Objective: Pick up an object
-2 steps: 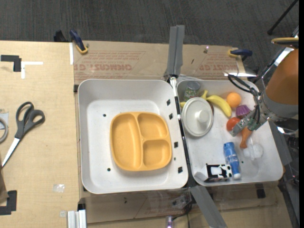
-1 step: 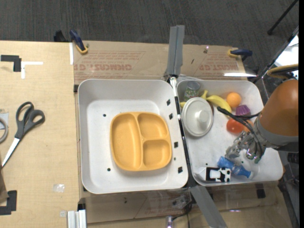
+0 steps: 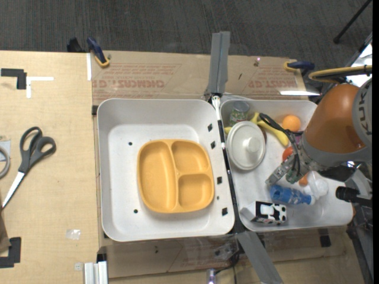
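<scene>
Camera view: gripper (image 3: 290, 171) beside blue bottle (image 3: 290, 196), finger state unclear; crowded items near bottle could deflect grasp, causing a miss.

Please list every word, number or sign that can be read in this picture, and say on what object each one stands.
Red printing on the cardboard sheet behind the left bin: it appears reversed or upside down; the letters cannot be read with certainty.
More red printing on the same cardboard behind the right bin: too blurred to read.
No other readable text.
</scene>
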Motion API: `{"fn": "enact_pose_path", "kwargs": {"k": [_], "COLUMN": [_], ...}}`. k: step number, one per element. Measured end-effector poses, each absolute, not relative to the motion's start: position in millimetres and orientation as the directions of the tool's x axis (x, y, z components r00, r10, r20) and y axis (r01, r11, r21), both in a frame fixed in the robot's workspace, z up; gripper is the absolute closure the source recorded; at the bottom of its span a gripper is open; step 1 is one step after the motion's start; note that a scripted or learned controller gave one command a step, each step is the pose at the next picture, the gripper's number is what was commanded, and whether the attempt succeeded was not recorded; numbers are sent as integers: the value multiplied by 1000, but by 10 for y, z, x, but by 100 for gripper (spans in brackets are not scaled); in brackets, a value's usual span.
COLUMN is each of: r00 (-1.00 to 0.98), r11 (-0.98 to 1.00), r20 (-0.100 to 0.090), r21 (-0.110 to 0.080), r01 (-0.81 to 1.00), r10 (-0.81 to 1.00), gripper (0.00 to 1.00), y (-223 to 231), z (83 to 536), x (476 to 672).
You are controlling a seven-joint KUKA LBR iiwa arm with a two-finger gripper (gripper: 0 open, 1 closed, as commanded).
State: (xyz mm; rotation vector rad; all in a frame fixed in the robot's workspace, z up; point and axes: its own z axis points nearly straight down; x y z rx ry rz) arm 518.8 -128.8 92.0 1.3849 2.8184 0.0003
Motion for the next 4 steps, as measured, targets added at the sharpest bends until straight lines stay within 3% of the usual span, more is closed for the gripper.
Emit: {"fn": "enact_pose_path", "kwargs": {"k": [1,2,3,4], "r00": [-941,-673,-610,-832], "r11": [941,673,610,832], "r20": [-5,-1,-2,-1], "r21": [1,1,0,0], "r01": [339,740,792,555], "r10": [339,740,792,555], "gripper": [100,100,100,100], "y": [-1196,-1397,-702,-1521], "z": [928,920,1916,1539], "x": [4793,4779,5147,5265]}}
